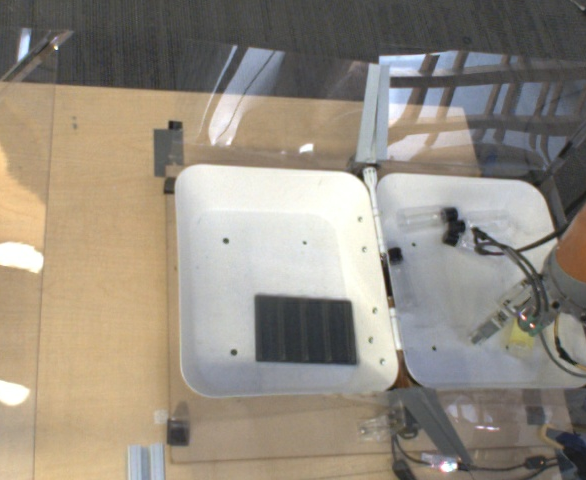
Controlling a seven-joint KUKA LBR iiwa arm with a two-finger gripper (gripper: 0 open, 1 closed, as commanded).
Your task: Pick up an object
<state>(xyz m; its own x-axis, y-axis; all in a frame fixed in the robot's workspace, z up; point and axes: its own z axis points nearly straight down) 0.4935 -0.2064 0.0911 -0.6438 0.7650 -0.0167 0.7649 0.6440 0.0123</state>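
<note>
Bright glare patches on left bench [73, 268]

This was a robotics lab or test cell; a pale wooden bench [73, 298] carried two shallow white plastic bins [273, 203] set side by side, bracketed at their corners; clear acrylic guard panels [283, 98] stood along the bench's far edge; loose black cables [443, 458] trailed at its near edge; dark grey carpet [223, 8] lay beyond.

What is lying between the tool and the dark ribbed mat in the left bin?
In the camera view, between the tool and the dark ribbed mat lie bare right bin floor and the bins' meeting rims.
</note>
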